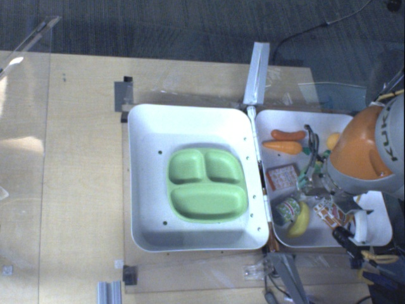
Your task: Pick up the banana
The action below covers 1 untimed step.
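Down in the right white bin (281, 117), the curved yellow banana (300, 222) lies near the front wall, touching a small round green can (286, 210) on its left side. Its long shape runs from the upper right to the lower left, with the fat curve bulging to the right. The grey arm with the orange band (357, 151) reaches over this bin and its hand (314, 175) sits just above the banana, though I cannot tell how it is set, and the left white bin (144, 170) holds a green plate with three sections (207, 183).
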### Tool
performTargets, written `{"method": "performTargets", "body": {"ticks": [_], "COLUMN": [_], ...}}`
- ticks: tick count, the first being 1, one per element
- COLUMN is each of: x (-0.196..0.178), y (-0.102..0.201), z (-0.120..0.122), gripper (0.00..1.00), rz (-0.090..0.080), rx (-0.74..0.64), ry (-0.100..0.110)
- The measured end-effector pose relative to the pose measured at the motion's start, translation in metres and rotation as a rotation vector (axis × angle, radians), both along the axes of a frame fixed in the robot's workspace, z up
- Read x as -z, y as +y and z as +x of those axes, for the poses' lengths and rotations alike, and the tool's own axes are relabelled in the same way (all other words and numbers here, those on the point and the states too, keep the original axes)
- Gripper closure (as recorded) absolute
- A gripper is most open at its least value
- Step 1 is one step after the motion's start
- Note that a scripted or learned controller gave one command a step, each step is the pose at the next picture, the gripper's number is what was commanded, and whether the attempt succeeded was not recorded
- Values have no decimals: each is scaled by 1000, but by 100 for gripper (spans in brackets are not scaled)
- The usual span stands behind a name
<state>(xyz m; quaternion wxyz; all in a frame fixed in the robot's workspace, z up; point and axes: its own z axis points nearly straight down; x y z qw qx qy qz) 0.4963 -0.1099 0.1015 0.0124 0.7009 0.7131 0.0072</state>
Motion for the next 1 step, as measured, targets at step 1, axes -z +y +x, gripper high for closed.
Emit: {"method": "performTargets", "body": {"ticks": [1], "x": [-65], "y": [7], "z": [117], "gripper": [100], "rz": [4], "rx": [-128], "ry": [24]}}
